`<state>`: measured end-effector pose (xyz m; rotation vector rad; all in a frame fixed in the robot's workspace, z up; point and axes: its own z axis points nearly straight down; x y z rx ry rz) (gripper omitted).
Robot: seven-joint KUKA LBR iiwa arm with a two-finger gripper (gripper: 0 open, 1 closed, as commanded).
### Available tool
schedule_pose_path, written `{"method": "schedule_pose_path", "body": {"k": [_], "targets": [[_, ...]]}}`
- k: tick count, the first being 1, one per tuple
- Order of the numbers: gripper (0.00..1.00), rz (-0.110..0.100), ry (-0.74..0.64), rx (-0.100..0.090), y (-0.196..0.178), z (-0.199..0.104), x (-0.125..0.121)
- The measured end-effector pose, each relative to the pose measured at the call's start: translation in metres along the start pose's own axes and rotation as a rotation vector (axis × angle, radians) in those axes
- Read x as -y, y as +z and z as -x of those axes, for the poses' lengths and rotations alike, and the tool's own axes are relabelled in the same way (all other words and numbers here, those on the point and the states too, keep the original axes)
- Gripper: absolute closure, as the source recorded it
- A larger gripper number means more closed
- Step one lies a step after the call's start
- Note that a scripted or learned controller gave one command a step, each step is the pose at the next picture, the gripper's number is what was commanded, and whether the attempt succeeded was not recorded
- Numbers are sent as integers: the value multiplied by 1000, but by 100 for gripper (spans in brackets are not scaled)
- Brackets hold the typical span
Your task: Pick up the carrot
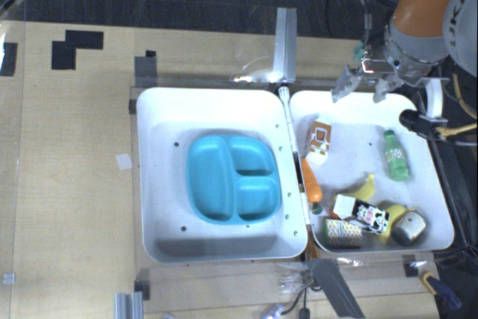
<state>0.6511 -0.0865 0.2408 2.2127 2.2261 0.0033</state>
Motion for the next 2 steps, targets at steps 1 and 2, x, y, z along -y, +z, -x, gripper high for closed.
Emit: {"method": "schedule_pose_path", "body": {"k": [1, 2], "targets": [[0, -1, 66, -1, 31, -82, 69], [0, -2, 55, -1, 56, -127, 127]]}}
